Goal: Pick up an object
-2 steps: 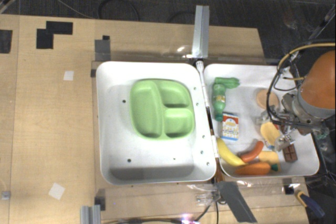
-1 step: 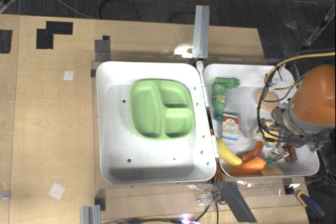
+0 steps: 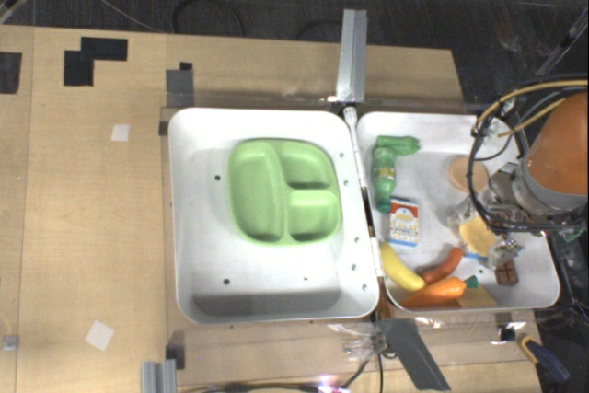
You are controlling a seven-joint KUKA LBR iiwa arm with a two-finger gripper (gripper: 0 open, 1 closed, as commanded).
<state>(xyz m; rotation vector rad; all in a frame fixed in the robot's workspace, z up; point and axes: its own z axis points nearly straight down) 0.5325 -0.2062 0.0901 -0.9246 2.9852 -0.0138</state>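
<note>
The right bin (image 3: 433, 126) holds several toy items: a green bottle (image 3: 385, 163), a small white carton (image 3: 403, 222), a yellow banana (image 3: 398, 266), a red-brown sausage (image 3: 443, 264), an orange carrot (image 3: 436, 292), a tan round piece (image 3: 462, 172) and a brown block (image 3: 504, 272). My gripper (image 3: 488, 230) is low at the bin's right side, over a yellow wedge (image 3: 477, 237). The arm's wrist and cables cover the fingers.
The left bin (image 3: 198, 161) holds a green divided tray (image 3: 281, 190). A metal post (image 3: 352, 60) stands behind the divider between the bins. The arm's orange band (image 3: 561, 147) and black cables (image 3: 497, 129) hang over the right bin's right edge.
</note>
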